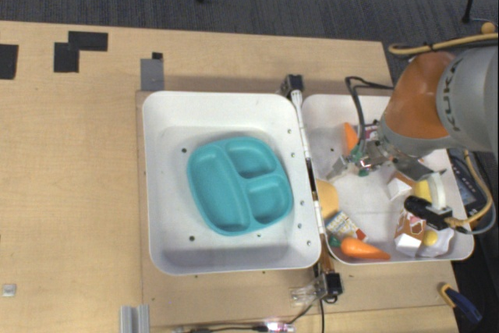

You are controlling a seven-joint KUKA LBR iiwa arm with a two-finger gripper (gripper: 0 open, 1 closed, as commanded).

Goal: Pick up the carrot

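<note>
**Operator:** What do the two bins hold?

**Guide:** You have a left bin holding one teal plate with three compartments, set near its middle. Your right bin holds the clutter: the carrot lies at its near edge, close to the left corner, pointing right. Just above it sits a small printed packet, and a yellow wedge rests against the left wall. A second orange piece lies farther up. At the right end you see a yellow item and a small carton.

**Operator:** Shapes and surfaces?

**Guide:** Both bins are shallow, white and smooth, with rounded corners. The carrot is tapered and glossy. The bench is pale wood.

**Operator:** Where is the hand, and how much room do you see?

**Guide:** The hand hangs over the middle of the right bin, well apart from the carrot. You cannot tell whether it is spread or pressed together; nothing is visible in its grip. Bare white floor lies between the hand and the carrot. The carrot sits just beside the bin's near rim.
</note>
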